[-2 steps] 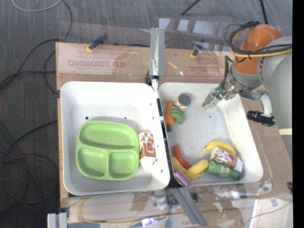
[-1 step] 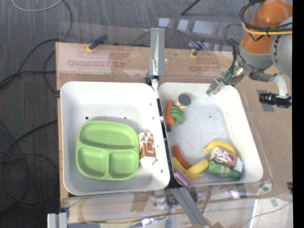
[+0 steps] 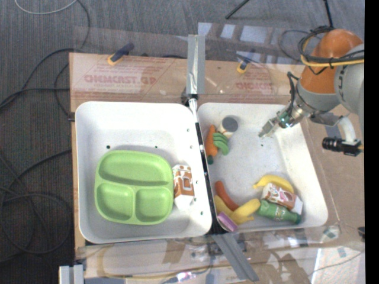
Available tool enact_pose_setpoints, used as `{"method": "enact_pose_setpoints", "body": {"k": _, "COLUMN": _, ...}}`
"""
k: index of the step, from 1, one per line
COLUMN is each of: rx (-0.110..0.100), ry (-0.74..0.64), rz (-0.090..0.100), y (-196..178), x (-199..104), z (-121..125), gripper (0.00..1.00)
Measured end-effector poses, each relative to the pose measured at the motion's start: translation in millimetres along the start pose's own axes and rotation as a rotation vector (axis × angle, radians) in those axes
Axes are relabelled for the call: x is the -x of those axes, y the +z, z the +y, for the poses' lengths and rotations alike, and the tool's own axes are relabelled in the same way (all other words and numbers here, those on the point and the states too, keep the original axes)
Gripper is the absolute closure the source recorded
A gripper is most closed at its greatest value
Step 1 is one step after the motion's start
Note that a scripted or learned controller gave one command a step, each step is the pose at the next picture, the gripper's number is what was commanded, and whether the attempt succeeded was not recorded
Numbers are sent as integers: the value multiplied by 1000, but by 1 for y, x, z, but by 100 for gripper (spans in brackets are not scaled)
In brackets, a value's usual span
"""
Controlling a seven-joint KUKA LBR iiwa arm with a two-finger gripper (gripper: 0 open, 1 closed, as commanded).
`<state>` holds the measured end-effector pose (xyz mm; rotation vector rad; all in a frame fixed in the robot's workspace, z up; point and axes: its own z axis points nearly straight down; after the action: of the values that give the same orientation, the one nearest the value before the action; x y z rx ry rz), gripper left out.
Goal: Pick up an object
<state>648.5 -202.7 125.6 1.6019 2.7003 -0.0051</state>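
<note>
One target lies closest — the grey disc point(image 3: 230, 123), in the right bin point(image 3: 314, 176) at its 11 o'clock corner. It sits near the gripper point(image 3: 269, 128), towards 9 o'clock; claw spread cannot be told.

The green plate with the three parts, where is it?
The green plate lies in the left bin, toward its front, with a small orange-and-white carton just to its right against the wall between the bins.

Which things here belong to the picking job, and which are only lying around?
Job: gripper; right bin with banana, green bottle, grey disc, carrot.

Lying about: green divided tray and small carton in the left bin; yellow clamps.
</note>
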Motion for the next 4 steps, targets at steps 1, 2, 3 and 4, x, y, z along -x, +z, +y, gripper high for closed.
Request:
{"method": "enact_pose_setpoints", "body": {"k": 1, "rx": 1, "ry": 0, "rz": 0, "y": 0, "x": 0, "z": 0, "gripper": 0}}
{"method": "enact_pose_setpoints", "body": {"k": 2, "rx": 3, "ry": -313, "rz": -1, "y": 36, "x": 14, "z": -16, "gripper": 0}}
{"method": "enact_pose_setpoints", "body": {"k": 3, "rx": 8, "ry": -480, "rz": -9, "y": 36, "x": -19, "z": -78, "gripper": 0}}
{"method": "enact_pose_setpoints", "body": {"k": 4, "rx": 4, "ry": -701, "rz": 1, "y": 33, "x": -67, "z": -61, "gripper": 0}}
